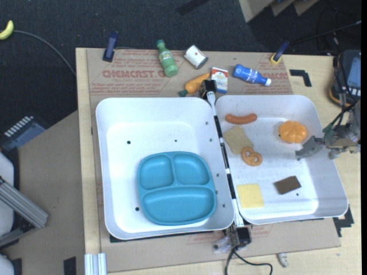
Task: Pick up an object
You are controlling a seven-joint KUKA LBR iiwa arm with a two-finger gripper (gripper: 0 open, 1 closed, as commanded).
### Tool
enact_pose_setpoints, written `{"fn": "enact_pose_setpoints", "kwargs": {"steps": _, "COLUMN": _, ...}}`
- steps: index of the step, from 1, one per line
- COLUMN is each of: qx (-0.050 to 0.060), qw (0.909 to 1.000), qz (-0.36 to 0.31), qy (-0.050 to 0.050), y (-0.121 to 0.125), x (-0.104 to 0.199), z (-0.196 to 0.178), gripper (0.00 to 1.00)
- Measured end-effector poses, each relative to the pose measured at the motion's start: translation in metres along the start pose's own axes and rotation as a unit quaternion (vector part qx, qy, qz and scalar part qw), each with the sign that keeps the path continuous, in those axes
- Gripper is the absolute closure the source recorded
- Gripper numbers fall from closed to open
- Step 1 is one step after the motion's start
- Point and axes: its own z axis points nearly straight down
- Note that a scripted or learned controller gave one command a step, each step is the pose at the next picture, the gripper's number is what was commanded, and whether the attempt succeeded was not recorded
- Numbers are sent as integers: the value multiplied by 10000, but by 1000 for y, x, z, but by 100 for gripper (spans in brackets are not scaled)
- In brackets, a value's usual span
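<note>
The right bin (321, 208) holds several small items. A red sausage (241, 118) lies at the back, with an orange pumpkin-shaped piece (293, 132) to its right. A tan bread slice (235, 138) and a pretzel (251, 156) sit near the bin's left wall. A yellow cheese square (250, 195) and a brown square (287, 184) lie at the front. My gripper (310, 148) hangs at the bin's right side, just right of and below the orange piece, and nothing shows in its grasp.
The left bin (114, 130) carries a blue divided plate (176, 187). Behind the bins lie a green bottle (167, 59), a white can (196, 56), a small carton (219, 79), an orange piece (196, 83) and a blue bottle (251, 75).
</note>
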Motion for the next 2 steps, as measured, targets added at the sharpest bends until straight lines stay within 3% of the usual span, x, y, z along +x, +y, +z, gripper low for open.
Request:
{"fn": "enact_pose_setpoints", "kwargs": {"steps": 1, "qx": -1, "qw": 10000, "qz": -1, "qy": 1, "y": -29, "x": 34, "z": 111, "gripper": 0}}
{"fn": "enact_pose_setpoints", "kwargs": {"steps": 2, "qx": -12, "qw": 10000, "qz": 6, "qy": -7, "y": -28, "x": 34, "z": 101, "gripper": 100}}
